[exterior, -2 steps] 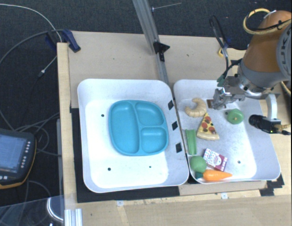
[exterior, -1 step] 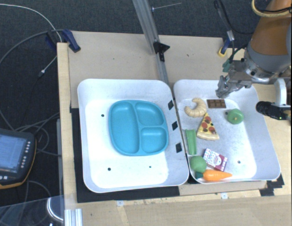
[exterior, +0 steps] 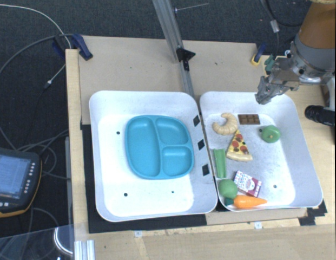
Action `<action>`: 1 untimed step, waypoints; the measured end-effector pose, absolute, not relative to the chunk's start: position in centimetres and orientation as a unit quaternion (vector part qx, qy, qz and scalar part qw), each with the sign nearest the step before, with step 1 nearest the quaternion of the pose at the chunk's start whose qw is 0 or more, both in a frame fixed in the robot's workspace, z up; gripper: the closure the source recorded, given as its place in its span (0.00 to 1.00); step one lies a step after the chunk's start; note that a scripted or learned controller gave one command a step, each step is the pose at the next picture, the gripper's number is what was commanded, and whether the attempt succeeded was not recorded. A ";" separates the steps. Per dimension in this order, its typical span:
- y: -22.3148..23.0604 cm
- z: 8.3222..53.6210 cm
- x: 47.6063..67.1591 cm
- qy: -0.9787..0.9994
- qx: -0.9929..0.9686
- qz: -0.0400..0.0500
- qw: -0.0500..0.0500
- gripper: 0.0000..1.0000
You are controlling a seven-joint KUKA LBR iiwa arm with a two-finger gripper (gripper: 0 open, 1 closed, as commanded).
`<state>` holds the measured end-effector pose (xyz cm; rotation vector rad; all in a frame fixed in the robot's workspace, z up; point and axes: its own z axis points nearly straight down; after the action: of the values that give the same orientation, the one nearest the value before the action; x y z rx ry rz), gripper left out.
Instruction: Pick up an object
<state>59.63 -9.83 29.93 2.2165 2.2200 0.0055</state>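
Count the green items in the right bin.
3: a green apple near the right side, a green stick along the left wall, a green round fruit beside the carrot.

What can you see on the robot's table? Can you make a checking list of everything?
Surface: a wooden bench bearing two white bins, the left bin and the right bin, side by side.
Job's things: in the right bin lie a croissant, chocolate bar, green apple, pizza slice, green stick, pink packet, green ball and carrot.
Clutter: a blue divided plate in the left bin.
Grippers: the gripper hangs over the right bin's far edge, holding nothing.
Cables: white cable on the dark floor, left; black cable top right.
Surroundings: a handheld screen at left; a metal pole.
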 end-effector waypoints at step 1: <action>-5.6 29.1 59.8 0.708 0.706 0.000 -0.001 1.00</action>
<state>59.77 -5.57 29.15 2.2194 2.2264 -0.0011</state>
